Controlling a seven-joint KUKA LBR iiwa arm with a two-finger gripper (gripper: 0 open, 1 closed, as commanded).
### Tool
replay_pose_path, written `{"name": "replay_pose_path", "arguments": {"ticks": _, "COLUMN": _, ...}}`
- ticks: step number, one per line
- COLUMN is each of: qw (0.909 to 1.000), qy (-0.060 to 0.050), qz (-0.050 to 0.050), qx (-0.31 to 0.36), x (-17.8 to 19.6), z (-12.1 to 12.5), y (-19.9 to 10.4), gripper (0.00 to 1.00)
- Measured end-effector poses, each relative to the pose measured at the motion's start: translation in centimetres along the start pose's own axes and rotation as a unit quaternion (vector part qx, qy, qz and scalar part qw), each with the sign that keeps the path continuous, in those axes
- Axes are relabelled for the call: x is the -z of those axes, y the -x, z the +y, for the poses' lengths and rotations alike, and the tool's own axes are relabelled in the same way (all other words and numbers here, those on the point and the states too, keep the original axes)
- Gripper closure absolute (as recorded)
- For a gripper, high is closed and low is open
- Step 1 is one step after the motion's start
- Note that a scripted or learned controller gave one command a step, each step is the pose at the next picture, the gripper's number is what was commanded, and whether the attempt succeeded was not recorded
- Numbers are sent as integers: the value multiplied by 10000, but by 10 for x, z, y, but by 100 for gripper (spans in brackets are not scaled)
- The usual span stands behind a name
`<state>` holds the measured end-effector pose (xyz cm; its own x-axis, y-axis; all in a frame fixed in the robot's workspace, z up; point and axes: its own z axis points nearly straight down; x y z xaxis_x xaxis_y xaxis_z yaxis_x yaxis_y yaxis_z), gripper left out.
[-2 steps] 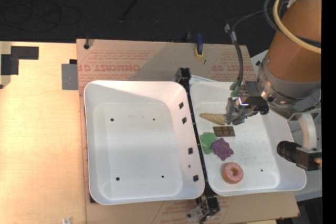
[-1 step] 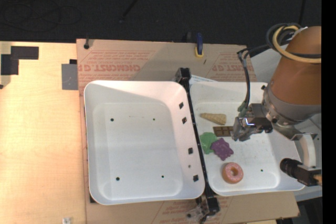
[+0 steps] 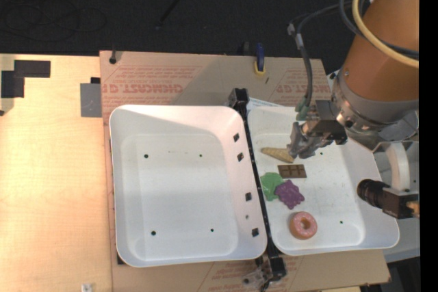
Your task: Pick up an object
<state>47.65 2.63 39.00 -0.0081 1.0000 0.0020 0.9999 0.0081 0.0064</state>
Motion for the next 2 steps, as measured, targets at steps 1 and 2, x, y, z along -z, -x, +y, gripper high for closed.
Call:
{"name": "replay_pose_path", "arguments": {"ticks": 1, "qw": 9999, "qy": -103, "qz": -17, "qx": -52, "x": -110, "z": -3, "y": 18, "gripper": 100}}
{"name": "replay_pose_path", "arguments": {"ticks": 2, "qw": 10000, "qy": -37, "qz": -26, "qx": -84, "x": -83, "z": -3, "y": 110, "gripper": 100}}
